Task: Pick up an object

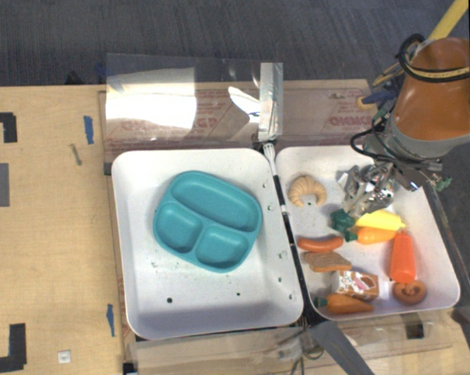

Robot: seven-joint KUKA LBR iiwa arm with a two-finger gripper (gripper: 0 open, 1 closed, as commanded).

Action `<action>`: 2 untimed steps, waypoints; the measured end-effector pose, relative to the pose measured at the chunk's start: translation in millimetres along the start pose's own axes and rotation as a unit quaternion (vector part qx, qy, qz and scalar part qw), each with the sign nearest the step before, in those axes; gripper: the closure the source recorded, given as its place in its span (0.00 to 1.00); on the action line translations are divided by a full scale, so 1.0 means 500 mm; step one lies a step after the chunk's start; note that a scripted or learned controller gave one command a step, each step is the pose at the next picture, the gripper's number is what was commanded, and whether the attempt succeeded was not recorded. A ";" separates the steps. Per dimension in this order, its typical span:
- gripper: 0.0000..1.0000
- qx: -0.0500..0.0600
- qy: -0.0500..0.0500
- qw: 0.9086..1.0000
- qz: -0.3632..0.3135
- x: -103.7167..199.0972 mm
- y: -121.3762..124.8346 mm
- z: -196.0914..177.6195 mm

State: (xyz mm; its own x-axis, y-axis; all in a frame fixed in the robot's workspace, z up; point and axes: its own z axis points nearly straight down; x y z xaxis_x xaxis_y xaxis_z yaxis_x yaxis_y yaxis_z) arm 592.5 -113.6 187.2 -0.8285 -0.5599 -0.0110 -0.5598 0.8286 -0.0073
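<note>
While I hang over the right bin (449, 278) from the far right, my jaws (369, 186) sit low above its far half, metal fingers too tangled in glare to read, so I cannot tell if they are spread or clenched, and nothing visibly sits between them. Nearest the camera in this bin: an orange carrot (347, 303) along the near wall, a small printed packet (357, 283) just behind it, and a round brown-orange piece (411, 292) in the near right corner. Next back, a brown bread slice (326, 261) touching a red-orange sausage (321, 243), and an upright-lying orange-red bottle shape (402, 256) to the right. Then a yellow and orange pepper-like toy (379, 225) with a dark green piece (344, 220) at its left end, both just below my jaws. Farther, a tan croissant (307, 190) lies near the dividing wall, apart from the rest. Left bin (139, 303) holds a teal divided plate (208, 220), three compartments, tilted diagonally, roughly centred. Beyond both bins, a clear plastic sheet (185, 107) over cardboard. Wooden surface (43, 253) to the left carries black corner marks and blue tape bits. My orange band (437, 88) is at far right.
</note>
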 end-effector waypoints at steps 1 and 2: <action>1.00 -0.002 0.001 0.999 0.038 -0.095 0.014 0.003; 1.00 -0.003 0.000 1.000 -0.027 -0.187 0.107 0.003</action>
State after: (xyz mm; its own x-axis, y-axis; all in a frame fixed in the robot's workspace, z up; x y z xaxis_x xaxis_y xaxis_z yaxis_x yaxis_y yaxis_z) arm 640.1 -17.0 186.4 -0.7969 -0.6040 -0.0100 -0.6040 0.7970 -0.0025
